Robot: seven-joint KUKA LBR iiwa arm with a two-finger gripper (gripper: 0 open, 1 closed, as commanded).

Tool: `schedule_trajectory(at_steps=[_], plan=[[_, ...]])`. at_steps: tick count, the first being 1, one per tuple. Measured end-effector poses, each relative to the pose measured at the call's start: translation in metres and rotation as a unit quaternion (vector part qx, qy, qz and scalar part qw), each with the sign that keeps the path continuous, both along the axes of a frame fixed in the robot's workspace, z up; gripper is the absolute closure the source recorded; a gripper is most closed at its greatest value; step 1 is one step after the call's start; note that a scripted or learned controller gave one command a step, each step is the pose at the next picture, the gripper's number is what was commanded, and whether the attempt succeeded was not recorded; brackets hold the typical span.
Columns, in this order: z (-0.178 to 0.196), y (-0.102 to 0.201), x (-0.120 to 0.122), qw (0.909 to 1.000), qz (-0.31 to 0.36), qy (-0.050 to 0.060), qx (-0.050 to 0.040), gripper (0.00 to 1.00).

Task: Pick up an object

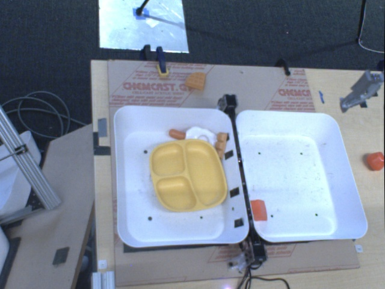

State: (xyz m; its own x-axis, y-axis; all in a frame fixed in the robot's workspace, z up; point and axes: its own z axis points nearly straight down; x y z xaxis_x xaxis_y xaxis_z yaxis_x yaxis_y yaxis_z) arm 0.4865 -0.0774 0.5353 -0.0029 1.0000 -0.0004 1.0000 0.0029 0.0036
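The left bin [129, 161] holds a yellow divided plate [187, 175] lying flat. Behind the plate lie an orange sausage-shaped piece [177, 134], a white object [200, 135] and a small tan piece [221, 142] near the divider. A red-orange block [258, 209] rests in the near left corner of the right bin [337, 179]. My gripper [363, 91] is a grey shape at the far right, beyond the right bin's back right corner, away from every object, with nothing seen in it.
On the bench behind the left bin sits a tan block [195, 80], and a yellow and blue clamp [161, 62] stands at the bench's back edge. An orange object [375, 161] lies on the bench to the right of the right bin. Cables run along the floor at left.
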Motion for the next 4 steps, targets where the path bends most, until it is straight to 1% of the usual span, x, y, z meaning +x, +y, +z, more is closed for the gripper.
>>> schedule_trajectory(at_steps=[4], plan=[[0.0000, 0.0000, 0.0000, 1.0000, 0.000, 0.000, 0.0000, 0.00]])
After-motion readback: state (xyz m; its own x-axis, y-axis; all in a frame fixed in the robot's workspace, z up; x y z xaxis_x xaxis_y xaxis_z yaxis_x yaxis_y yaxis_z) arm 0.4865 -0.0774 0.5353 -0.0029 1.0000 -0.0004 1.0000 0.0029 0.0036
